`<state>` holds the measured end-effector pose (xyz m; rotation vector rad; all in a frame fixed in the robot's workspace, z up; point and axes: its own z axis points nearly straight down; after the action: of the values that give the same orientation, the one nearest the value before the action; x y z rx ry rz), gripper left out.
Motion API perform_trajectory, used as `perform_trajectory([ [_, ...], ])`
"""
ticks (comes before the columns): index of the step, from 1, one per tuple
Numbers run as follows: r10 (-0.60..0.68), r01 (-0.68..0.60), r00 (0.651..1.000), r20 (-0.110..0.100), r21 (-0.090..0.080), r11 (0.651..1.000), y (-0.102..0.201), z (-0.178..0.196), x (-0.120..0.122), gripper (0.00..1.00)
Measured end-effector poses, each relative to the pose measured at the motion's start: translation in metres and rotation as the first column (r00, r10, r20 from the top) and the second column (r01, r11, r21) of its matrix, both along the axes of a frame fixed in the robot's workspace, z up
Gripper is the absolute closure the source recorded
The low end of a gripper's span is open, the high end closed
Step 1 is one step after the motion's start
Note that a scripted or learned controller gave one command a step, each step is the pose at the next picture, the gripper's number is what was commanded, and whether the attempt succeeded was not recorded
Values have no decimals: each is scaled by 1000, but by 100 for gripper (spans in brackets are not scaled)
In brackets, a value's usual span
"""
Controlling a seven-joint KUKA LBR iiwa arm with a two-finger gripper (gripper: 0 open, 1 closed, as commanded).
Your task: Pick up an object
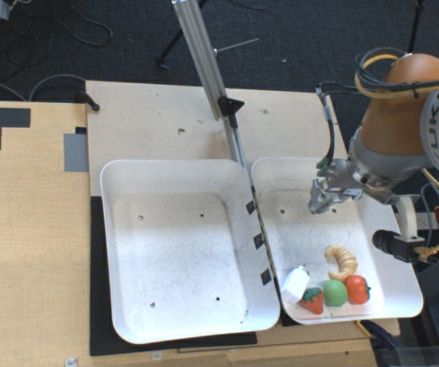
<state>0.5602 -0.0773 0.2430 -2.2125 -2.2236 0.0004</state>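
Over the right bin [403,300], the gripper [325,199] hangs above bare white floor toward the far side, and nothing sits between its tips; whether they are spread or pinched, I cannot tell from this angle. So the pick looks not yet made. The candidates are all huddled in the near corner of that bin, well apart from the gripper: a ridged, curled tan pastry [343,260], a smooth green ball [335,293], a glossy red tomato [357,289], a small strawberry [312,300] and a blocky white piece [295,284]. The left bin [128,176] shows speckled matte plastic.
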Motion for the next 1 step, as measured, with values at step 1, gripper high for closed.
perform_trajectory([
  [1,0,0,1000,-1,0,1000,55,2,-1,100],
])
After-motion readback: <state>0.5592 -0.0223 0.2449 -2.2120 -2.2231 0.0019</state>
